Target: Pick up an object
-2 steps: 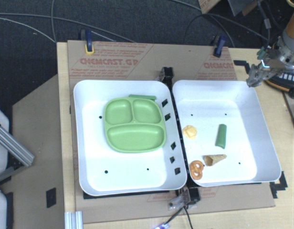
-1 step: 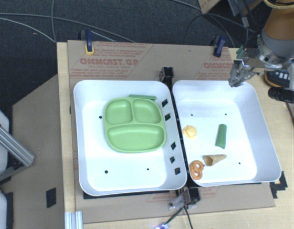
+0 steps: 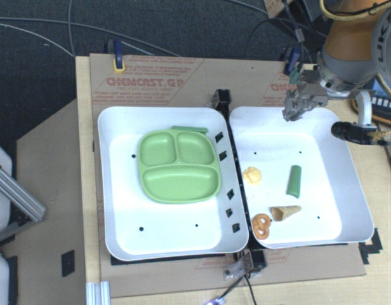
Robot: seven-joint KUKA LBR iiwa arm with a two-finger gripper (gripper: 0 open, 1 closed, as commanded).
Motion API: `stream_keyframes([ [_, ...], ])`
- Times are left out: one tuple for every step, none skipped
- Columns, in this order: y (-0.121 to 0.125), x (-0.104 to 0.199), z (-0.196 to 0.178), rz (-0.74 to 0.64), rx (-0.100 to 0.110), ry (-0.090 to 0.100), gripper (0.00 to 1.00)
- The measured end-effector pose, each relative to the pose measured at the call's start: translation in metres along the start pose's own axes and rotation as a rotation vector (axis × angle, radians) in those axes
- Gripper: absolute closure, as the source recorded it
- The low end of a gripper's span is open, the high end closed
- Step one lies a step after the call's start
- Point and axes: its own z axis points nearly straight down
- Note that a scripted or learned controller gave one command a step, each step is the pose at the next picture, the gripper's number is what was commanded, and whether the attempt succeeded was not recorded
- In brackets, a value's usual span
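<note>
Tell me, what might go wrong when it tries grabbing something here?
The pretzel and cone lie almost touching near the right bin's front wall, so reaching for one may knock the other. The pincer hangs over the bin's far edge, a long way from every piece, and the small yellow piece could slip away.

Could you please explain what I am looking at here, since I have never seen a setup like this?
One fixed camera looks down at a slant on a bench with two shallow white bins. The left bin holds a green divided plastic plate. The right bin holds a small yellow lump, a green stick-shaped piece, a tan cone and an orange pretzel-shaped ring. The grey robot arm with an orange band reaches in from the right; its gripper hangs over the right bin's far edge, with nothing visibly held.
</note>
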Motion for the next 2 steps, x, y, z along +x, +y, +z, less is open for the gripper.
stream_keyframes([
  [0.003, 0.052, 0.007, -0.001, -0.001, 0.000, 1.00],
  [-0.008, 0.102, 0.018, 0.000, 0.001, 0.001, 1.00],
])
